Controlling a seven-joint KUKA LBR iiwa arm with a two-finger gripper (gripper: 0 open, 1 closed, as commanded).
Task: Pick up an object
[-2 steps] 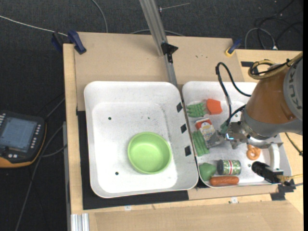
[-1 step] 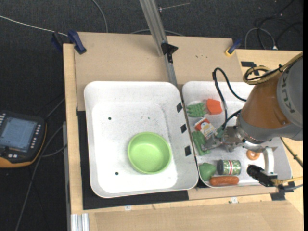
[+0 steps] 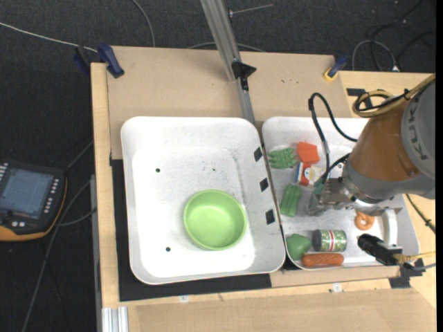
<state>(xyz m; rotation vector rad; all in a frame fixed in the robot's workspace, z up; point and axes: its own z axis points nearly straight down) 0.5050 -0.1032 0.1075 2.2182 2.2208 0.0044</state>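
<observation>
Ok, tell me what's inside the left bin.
The left bin holds one thing in view: a light green bowl, upright near its front right corner. The bowl's inside looks bare. Whatever might lie under the bowl is covered and cannot be seen.

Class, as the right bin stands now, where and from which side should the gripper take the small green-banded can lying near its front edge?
Grip the green-banded can across its round body, at mid-length, coming straight down from above. It lies on its side, so fingers should close across its width, not its ends. The red sausage-shaped toy sits close in front and the green pear-shaped toy beside one end, so room there looks tight.
</observation>
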